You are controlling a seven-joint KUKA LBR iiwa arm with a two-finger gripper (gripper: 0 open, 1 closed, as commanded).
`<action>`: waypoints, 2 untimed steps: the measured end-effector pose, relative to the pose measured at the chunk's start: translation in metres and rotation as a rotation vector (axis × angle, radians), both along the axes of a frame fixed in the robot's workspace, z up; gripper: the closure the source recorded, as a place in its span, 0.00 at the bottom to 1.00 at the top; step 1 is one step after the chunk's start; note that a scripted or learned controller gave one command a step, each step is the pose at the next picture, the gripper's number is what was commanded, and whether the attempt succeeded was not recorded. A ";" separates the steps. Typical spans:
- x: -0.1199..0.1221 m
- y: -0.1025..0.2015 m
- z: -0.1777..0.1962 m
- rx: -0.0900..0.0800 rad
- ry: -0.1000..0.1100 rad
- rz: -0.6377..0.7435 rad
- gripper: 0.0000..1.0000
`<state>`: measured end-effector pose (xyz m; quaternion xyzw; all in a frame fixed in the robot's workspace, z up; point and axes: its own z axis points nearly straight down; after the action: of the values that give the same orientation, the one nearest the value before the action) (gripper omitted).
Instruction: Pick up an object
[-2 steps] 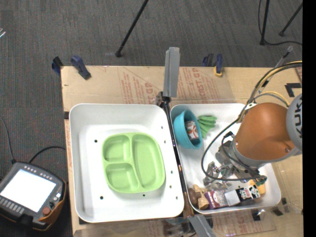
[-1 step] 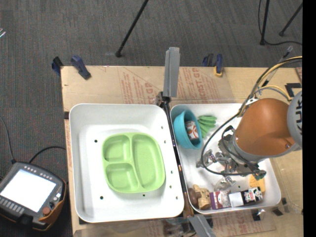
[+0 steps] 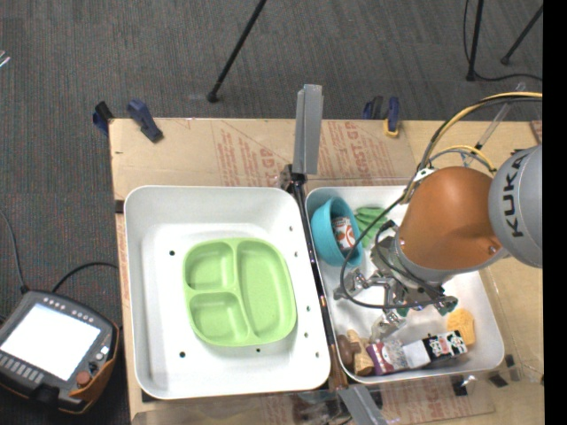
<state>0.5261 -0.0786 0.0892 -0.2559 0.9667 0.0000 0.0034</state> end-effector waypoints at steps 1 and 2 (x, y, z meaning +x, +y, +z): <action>0.031 -0.024 -0.002 0.001 0.006 -0.266 0.00; 0.083 -0.028 -0.002 0.000 0.008 -0.214 0.00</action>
<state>0.6090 -0.1070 0.0868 -0.1514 0.9885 0.0007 -0.0002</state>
